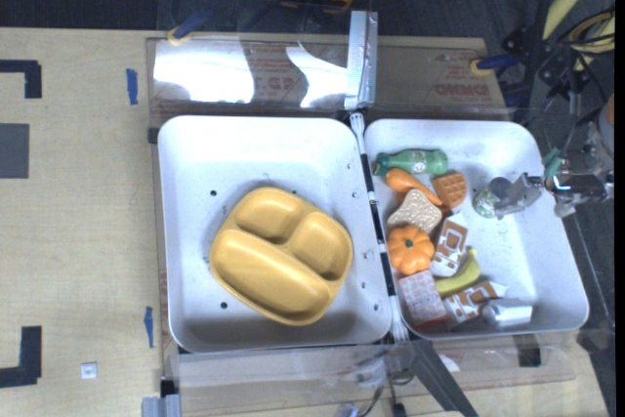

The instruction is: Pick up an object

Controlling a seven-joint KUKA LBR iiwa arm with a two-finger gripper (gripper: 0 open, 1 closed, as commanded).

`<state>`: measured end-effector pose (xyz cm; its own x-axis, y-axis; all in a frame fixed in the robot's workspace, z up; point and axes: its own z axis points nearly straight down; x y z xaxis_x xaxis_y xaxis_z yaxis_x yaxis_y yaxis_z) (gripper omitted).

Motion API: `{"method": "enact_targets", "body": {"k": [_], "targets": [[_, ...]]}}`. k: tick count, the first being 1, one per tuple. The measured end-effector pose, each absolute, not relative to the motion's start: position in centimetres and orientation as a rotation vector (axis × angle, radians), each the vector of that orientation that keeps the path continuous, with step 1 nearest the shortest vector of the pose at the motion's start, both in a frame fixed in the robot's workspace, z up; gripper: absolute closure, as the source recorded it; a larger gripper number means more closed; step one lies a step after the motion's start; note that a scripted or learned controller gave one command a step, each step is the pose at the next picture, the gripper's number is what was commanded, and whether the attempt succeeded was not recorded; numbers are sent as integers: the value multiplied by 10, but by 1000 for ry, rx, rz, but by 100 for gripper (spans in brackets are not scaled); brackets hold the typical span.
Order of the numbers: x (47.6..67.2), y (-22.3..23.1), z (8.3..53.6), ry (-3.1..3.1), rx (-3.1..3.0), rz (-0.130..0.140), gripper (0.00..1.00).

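Note:
The right bin holds a heap of toy foods along its left side. Among them are a green bottle, a carrot, a waffle, a bread slice, an orange pumpkin, a small carton, a banana, a pink box and a silver can. A shiny silver object lies apart, toward the bin's right. My gripper sits at the bin's right rim, just right of that silver object. Nothing can be made out between its fingers.
The left bin carries a yellow three-compartment plate. A clear plastic wall stands behind the bins. Cables and stands crowd the floor at the back right. The right half of the right bin's floor is bare.

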<state>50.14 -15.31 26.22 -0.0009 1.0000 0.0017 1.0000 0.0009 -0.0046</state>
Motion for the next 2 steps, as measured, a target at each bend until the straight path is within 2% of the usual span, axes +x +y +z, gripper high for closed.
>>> {"method": "enact_targets", "body": {"k": [1, 2], "targets": [[535, -140, 198, -2084, -2344, 4, 0], [535, -140, 198, -2083, -2344, 4, 0]]}}
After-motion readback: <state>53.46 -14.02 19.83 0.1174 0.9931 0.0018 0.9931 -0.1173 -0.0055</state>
